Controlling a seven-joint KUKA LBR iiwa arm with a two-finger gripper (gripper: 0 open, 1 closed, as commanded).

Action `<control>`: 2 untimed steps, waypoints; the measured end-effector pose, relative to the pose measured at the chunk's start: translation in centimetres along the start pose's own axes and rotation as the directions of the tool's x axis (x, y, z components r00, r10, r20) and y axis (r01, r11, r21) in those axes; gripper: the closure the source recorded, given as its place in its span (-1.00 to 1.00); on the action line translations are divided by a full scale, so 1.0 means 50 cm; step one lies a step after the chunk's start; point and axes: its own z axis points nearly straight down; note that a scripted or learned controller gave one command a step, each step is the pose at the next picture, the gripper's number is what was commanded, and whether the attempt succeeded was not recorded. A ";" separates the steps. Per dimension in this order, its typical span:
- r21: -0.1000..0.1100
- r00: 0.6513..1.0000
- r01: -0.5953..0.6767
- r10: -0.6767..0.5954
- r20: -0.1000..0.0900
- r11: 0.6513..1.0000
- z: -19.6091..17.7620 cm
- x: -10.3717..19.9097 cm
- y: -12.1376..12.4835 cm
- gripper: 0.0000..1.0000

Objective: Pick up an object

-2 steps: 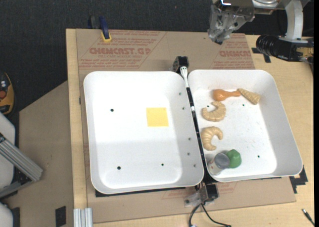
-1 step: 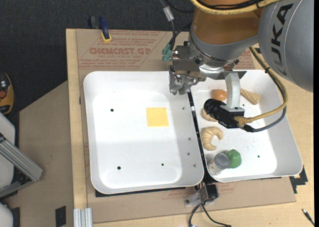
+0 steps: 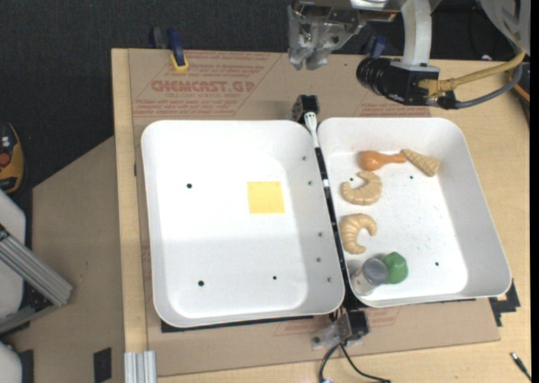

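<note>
1. Nearest, in the right bin: green-and-grey cup.
2. Farther up: two croissants, orange drumstick, cone.
3. Left bin: yellow square.
4. Farthest: gripper above the bench, fingers' state impossible to tell.

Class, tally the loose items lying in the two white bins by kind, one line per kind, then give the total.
Croissants: 2
Yellow square slice: 1
Orange drumstick: 1
Cone: 1
Green and grey can: 1
Total: 6

Glossy white plastic bins — matt cardboard
</note>
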 end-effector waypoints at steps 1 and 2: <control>0.033 1.000 0.003 -0.003 0.008 0.999 0.212 0.075 -0.159 1.00; -0.003 1.000 -0.001 0.001 -0.002 1.000 -0.110 0.129 0.010 1.00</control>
